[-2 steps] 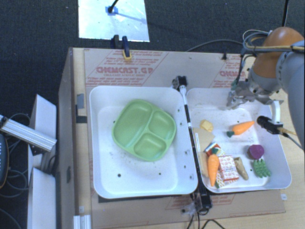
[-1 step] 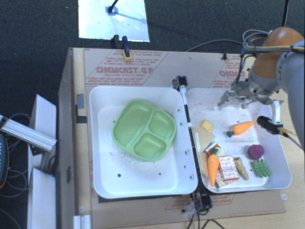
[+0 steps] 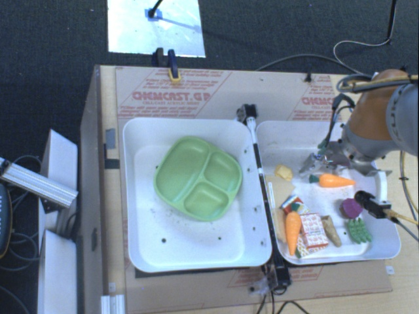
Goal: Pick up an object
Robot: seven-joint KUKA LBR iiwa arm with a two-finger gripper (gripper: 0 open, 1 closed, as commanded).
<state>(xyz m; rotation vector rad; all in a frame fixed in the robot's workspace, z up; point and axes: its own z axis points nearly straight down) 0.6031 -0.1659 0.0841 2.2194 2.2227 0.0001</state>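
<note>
Even bright light, soft shadows, slightly grainy, mild blur

The left bin (image 3: 141, 241) has lots of bare floor along its front and left side; the green plate (image 3: 198, 177) fills its middle. In the right bin (image 3: 288, 136) the back left part is bare. The front is crowded: two carrots (image 3: 293, 231), a box (image 3: 313, 233), a purple ball (image 3: 351, 207) and a green toy (image 3: 358, 230) lie close together. The arm (image 3: 376, 120) covers the back right corner.
</note>
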